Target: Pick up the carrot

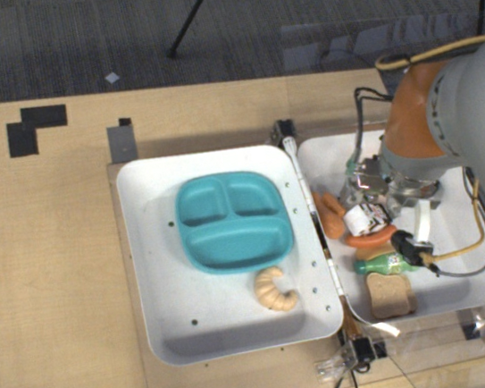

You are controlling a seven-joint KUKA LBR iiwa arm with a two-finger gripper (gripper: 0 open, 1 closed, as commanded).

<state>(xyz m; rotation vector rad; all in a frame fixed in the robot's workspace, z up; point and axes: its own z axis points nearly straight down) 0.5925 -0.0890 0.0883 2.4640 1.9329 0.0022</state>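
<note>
The end effector (365, 213) is hovering low over the carrot (328, 211) in the right bin (482, 284). Its finger state cannot be told. The carrot is lying unlifted; grasp and lift are remaining.

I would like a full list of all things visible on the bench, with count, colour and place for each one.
Shallow plastic bins: two, white, side by side on the bench.
Divided plastic plate: one, teal, left bin.
Croissant: one, tan, left bin, below the plate.
Long carrot: one, orange, right bin, left side.
Orange curved item: one, right bin, under the gripper.
Green item: one, right bin.
Brown block: one, right bin, near edge.
Gripper: one, metallic, above the right bin.
</note>
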